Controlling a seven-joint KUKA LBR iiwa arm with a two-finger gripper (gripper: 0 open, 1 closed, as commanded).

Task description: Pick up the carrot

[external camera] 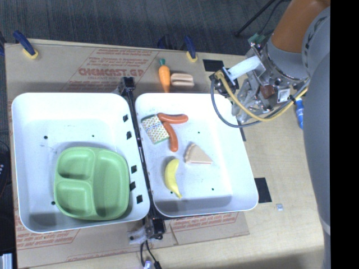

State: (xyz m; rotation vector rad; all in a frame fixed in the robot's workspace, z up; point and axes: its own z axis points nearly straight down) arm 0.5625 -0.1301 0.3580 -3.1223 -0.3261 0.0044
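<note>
Oddly, carrot (164, 77) outside both bins beside a hot dog bun (182, 80); state of the jaws (247, 108) indiscernible among cables.

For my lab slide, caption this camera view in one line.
Carrot lies on the bench beyond the right bin, beside a hot dog bun; gripper hovers at the bin's right rim.

Left of the end effector (247, 102), the nearer bin (224, 150) holds two sausages (171, 128), a banana (171, 177), a sandwich wedge (196, 154) and a sponge (155, 129); the farther bin (33, 122) holds a green tray (92, 184).
</note>
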